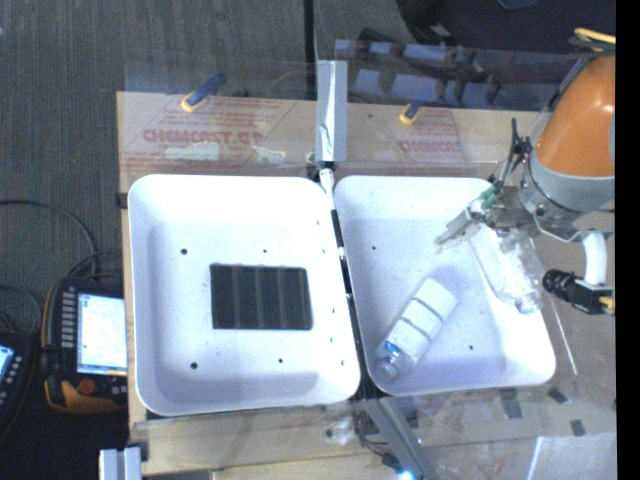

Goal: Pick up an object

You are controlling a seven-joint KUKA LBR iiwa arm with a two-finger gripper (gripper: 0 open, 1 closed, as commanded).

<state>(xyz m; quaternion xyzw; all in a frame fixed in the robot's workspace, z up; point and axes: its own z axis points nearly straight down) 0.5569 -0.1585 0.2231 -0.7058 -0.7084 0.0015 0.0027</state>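
The approach is in hand: the end effector [478,218] hangs at the right bin's [520,368] one o'clock; I cannot tell its state. The bottle [417,326] lies toward six o'clock, untouched. Next: descend over it and grip.

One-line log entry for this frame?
arm: over right bin | gripper: above bin's upper right | bottle: lying in right bin | dark panel: left bin

Ribbed pad [261,296] in left bin [160,208]; bottle [415,324] in right bin [520,363], tool [478,220] above
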